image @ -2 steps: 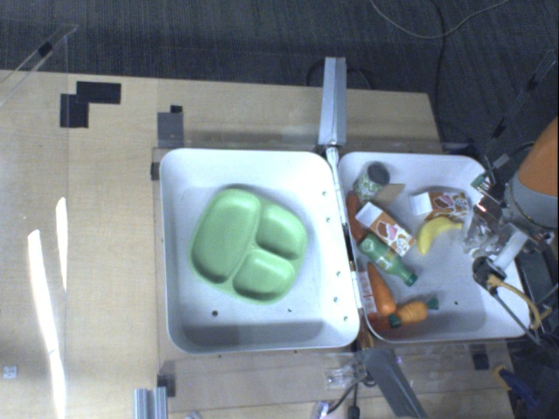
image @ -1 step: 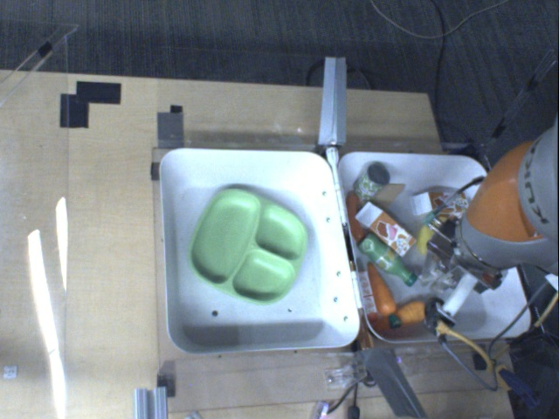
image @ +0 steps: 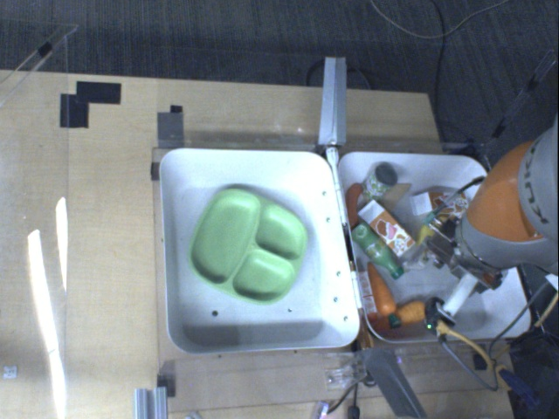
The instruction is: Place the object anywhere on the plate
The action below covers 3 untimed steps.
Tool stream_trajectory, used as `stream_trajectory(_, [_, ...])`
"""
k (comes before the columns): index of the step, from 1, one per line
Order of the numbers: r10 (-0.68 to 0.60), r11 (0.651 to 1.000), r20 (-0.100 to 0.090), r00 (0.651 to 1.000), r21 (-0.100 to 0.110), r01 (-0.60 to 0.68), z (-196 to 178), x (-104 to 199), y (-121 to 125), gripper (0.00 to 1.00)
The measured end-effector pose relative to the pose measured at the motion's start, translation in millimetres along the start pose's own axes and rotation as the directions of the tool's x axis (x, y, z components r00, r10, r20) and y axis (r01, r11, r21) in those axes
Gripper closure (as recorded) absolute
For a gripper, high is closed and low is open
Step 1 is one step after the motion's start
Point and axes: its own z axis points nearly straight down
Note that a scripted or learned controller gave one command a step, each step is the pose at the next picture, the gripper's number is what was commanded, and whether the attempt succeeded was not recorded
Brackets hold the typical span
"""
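Tool: the grey two-finger tool [image: 437, 243] sits low in the right-hand white bin [image: 502, 308], at the right of the frame, under the arm's orange band [image: 507, 201]; whether it is wide or narrow I cannot tell, the wrist hides that.

Held: nothing can be made out in the tool's grip.

Nearest things: a red-and-white printed carton [image: 389, 227] and a green plastic bottle [image: 377, 251] lie just left of the tool, touching one another.

Further out: an orange carrot-shaped piece [image: 381, 293] lies along the bin's left wall; a second small orange piece [image: 410, 312] is near the lower edge; a round grey-topped can [image: 382, 178] stands at the upper part of the bin.

Task's thing: not yet singled out; the bottle or the carton is the likely pick, both lying in the right bin.

Long axis: the bottle runs from upper left to lower right; the carton lies on much the same slant.

Handling, judged: the bottle looks light, stiff and smooth, so apt to roll or slip; take it across the middle of its body, jaws square to the long axis. The carton looks light and crushable; grip its flat faces gently.

Plate: the light green three-compartment plastic plate [image: 250, 244] rests in the left white bin [image: 188, 321], centre of the frame, well apart from the tool.

Bench: pale wood bench [image: 105, 234] under both bins.
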Motion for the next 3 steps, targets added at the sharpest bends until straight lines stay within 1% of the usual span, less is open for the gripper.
stream_trajectory(1, [-0.03, 1.0, -0.007, 1.0, -0.008, 0.03, 34.6, -23.4, 96.0, 0.0])
stream_trajectory(2, [-0.04, 0.999, -0.007, 0.999, -0.011, 0.04, 25.2, -20.5, 97.2, 1.0])
stream_trajectory(3, [-0.215, 0.977, -0.001, 0.977, -0.002, 0.215, -7.2, -36.6, 32.3, 1.0])
